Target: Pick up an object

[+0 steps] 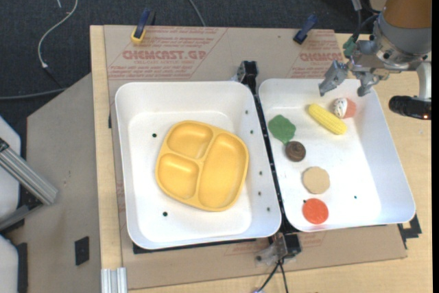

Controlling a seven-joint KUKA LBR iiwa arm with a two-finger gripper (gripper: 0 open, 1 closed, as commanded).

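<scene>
Overhead slanted view of the bench. The gripper hangs above the far rim of the right bin, its two grey fingers spread apart with nothing between them. Just below it, near the far wall, lie a yellow corn cob set at a slant and a small white-and-orange piece touching its upper end. Along the bin's left side, close to the shared divider, sit a green leaf-shaped piece and a dark brown round piece just beside it. Farther toward the near edge lie a tan disc and a red disc, near each other but apart. The right half of this bin's floor is bare white, giving open room beside the objects. The left bin holds a yellow divided plate, set about centrally, with bare margin along all four walls
</scene>
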